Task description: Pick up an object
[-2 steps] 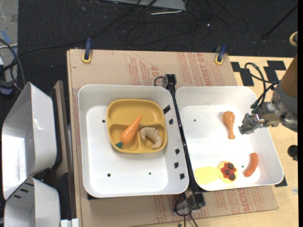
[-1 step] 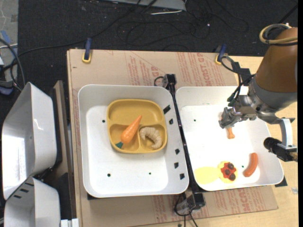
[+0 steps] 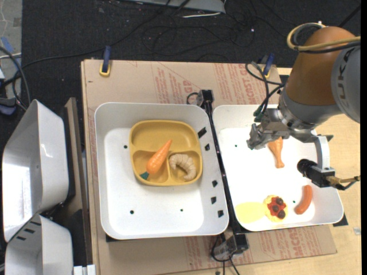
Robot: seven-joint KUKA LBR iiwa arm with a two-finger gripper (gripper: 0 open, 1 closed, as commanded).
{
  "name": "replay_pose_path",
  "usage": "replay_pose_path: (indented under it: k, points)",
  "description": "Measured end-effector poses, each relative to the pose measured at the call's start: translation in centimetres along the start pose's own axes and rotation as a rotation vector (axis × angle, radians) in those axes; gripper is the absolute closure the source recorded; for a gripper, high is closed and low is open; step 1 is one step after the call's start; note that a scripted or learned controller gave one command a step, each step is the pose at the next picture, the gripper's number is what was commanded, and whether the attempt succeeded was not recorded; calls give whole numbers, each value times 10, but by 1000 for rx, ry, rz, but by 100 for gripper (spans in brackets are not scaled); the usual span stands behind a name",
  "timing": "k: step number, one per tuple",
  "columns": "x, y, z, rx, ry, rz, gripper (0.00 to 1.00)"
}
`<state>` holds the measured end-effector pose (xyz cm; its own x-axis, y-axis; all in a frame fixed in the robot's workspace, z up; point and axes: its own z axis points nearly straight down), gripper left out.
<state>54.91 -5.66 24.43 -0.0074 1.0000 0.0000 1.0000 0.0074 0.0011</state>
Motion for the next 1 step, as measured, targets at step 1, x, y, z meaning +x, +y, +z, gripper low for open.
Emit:
replay_pose_path:
  k: [1]
  points:
    - [44,21,-6,-2,1,0,100]
